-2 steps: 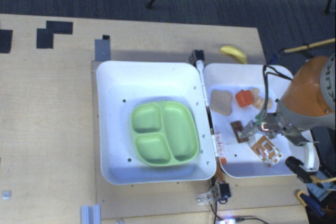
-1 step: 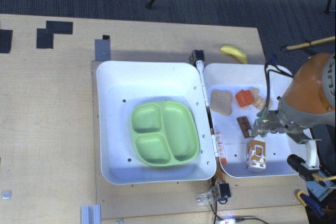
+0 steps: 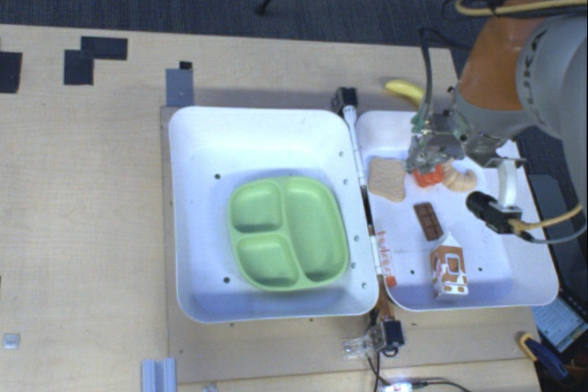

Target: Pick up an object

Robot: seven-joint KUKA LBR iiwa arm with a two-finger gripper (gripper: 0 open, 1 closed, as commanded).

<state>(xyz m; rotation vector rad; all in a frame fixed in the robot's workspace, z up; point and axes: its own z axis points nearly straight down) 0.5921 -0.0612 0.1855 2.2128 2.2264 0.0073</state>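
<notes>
Wooden bench (image 3: 83,197), right bin (image 3: 514,289): tool (image 3: 427,159), finger state not discernible, over red piece (image 3: 428,177) at bin's 12 o'clock; crowding by bread (image 3: 387,178) at its 9 o'clock risks a missed grasp.

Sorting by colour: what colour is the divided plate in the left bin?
Light green plastic divided plate, seen in the camera view.

camera: fixed overhead | slanted down | both bins (image 3: 184,197) in frame
</notes>
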